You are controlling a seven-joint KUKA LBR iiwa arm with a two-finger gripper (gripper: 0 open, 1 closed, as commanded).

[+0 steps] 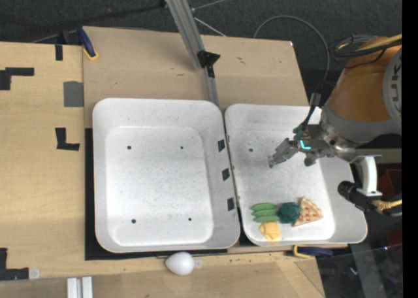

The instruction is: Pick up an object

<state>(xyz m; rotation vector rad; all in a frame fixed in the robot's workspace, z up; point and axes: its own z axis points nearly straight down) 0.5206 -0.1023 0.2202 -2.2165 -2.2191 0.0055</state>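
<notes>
A wooden bench [157, 61] is bearing two white bins. Over the right bin [261, 127], the gripper [282, 155], its state untellable, is hovering; the approach step is under way, calling for descent toward five o'clock onto the toy food cluster [286, 213].

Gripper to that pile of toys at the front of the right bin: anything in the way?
Nothing visible. The gripper hangs over bare bin floor, and the toys lie grouped at the near edge.

A: Where does the camera sit?
B: High above the pale wooden bench [163, 61], looking down at a slant on two shallow white plastic bins [104, 159].
</notes>
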